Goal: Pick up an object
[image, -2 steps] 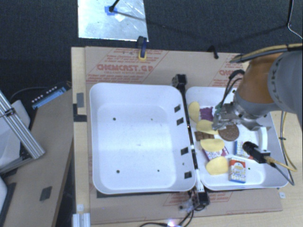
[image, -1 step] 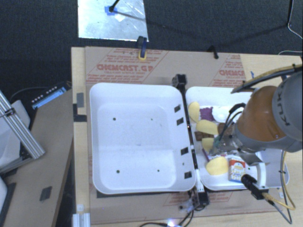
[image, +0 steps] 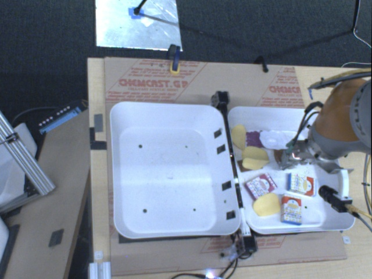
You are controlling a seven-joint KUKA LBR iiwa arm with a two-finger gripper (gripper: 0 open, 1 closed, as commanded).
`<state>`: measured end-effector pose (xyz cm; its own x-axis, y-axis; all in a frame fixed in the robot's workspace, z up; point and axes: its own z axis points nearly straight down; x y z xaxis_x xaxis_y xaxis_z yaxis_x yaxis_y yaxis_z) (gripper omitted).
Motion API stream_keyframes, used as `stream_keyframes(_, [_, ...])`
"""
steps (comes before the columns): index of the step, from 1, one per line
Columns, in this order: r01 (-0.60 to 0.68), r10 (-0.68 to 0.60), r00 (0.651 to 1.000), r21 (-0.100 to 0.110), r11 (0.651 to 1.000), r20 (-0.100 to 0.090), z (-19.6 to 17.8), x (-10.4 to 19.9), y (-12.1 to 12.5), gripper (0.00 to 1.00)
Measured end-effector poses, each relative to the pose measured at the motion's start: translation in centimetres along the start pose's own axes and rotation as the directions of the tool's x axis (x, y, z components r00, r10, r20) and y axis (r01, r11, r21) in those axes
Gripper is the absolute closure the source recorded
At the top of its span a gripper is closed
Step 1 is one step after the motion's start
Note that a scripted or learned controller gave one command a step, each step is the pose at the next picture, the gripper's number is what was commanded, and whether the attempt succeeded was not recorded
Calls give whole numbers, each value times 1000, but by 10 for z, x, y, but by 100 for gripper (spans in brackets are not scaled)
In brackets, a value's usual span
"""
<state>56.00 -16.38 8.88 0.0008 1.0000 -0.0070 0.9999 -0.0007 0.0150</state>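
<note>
Arm's gripper (image: 289, 154) sits low in the right bin (image: 273, 221), among yellow pieces (image: 254, 154), small boxes (image: 300, 183) & a white wad (image: 277, 138). Can't tell if it's wide, narrow or holding anything. Nothing visibly lifted, so pick seems not yet done.

Arm (image: 343, 118): grey, orange band above wrist; enters from right, angled down-left. Gripper (image: 289, 156): lowered, pointing left; finger state indiscernible.
</note>
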Motion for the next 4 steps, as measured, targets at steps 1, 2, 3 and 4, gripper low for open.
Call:
stream_keyframes(1, [2, -2, 1000, 12, 1000, -6, 4, 5, -5, 0])
stream_keyframes(2, [7, -7, 1000, 9, 1000, -6, 4, 11, 45, 0])
stream_keyframes(3, [1, -1, 1000, 17, 1000, -8, 5, 28, -3, 0])
stream_keyframes(4, [8, -8, 1000, 8, 1000, -6, 4, 32, 60, 0])
